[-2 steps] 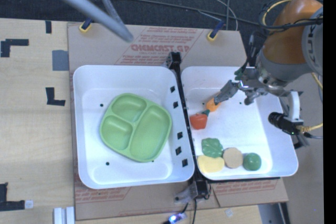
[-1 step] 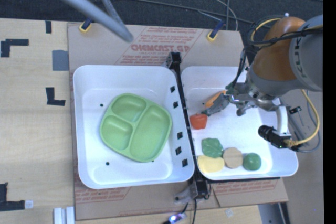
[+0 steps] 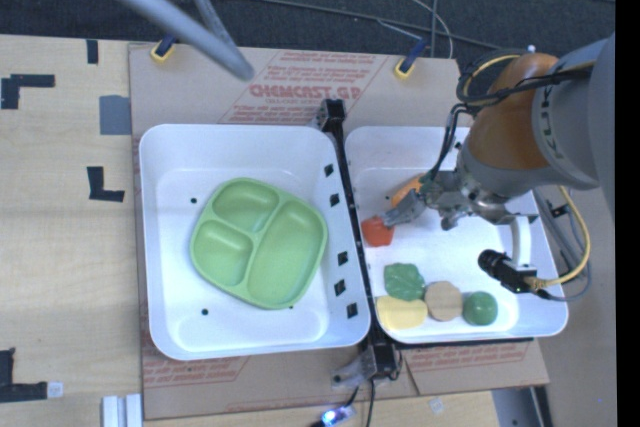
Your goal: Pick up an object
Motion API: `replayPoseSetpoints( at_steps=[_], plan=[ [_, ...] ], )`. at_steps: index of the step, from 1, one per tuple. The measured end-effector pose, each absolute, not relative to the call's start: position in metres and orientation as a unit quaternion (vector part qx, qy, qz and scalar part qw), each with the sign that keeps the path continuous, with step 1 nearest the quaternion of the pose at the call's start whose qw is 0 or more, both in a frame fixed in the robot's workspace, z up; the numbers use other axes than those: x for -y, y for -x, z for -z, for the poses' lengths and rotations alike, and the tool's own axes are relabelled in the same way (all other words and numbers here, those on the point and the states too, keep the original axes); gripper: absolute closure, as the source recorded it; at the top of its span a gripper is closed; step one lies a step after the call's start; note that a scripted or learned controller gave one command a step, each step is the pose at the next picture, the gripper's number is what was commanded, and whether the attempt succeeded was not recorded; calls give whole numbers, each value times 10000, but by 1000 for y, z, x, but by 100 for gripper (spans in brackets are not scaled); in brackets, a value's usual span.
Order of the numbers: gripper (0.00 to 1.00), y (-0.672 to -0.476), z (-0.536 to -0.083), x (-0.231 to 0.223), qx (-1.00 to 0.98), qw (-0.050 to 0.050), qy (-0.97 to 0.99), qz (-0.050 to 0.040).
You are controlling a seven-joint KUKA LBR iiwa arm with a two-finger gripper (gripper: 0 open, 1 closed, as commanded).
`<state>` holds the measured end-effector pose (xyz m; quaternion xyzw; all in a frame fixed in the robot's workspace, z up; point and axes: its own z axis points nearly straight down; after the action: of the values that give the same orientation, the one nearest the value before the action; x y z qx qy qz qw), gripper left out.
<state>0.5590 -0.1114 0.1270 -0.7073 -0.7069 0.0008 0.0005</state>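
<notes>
Just left of jaws [image 3: 403, 205], below them: red-orange object [image 3: 377, 232] in right bin [image 3: 545, 320]; jaw state unclear.

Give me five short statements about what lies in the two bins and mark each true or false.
1. The green divided plate lies in the left bin. True.
2. The red piece lies on the plate. False: it lies in the right bin, near the divider.
3. The gripper is over the right bin. True.
4. The yellow piece touches the tan round piece. True.
5. The green ball lies in the left bin. False: it lies in the right one.
</notes>
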Motion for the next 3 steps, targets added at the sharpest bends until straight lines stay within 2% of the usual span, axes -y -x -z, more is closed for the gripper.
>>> replayPoseSetpoints(
  at_steps=[1, 2, 3],
  plan=[
    [100, -561, -141, 111, 7078, -20, 7064, 9],
    [100, -561, -203, 116, 7075, -21, 7067, 12],
    [100, -562, -225, 115, 7074, -7, 7068, 5]
  ],
)
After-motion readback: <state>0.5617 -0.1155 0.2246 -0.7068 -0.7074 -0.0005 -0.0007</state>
